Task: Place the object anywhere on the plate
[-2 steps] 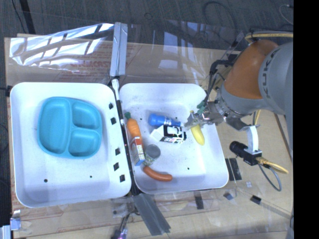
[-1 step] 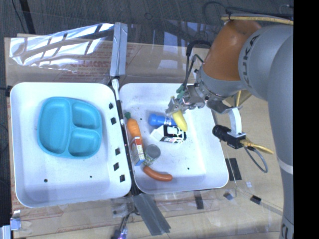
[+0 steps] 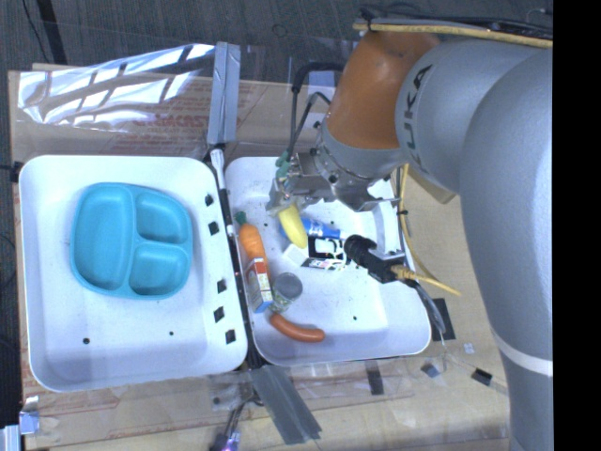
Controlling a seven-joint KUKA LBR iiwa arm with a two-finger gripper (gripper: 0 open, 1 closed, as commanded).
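i have the claw (image 3: 299,188) lowered over the yellow object (image 3: 294,225) at the upper middle of the right bin (image 3: 404,332), its opening hidden from me, the blue plate (image 3: 131,240) waiting in the left bin (image 3: 56,336).

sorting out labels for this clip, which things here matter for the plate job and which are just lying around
Part of the job:
- blue divided plate in the left bin
- pincer over the right bin
- yellow banana-like item just below it, seemingly the target

Lying about:
- carrot
- sausage
- small bottle
- grey cup
- black-and-white box
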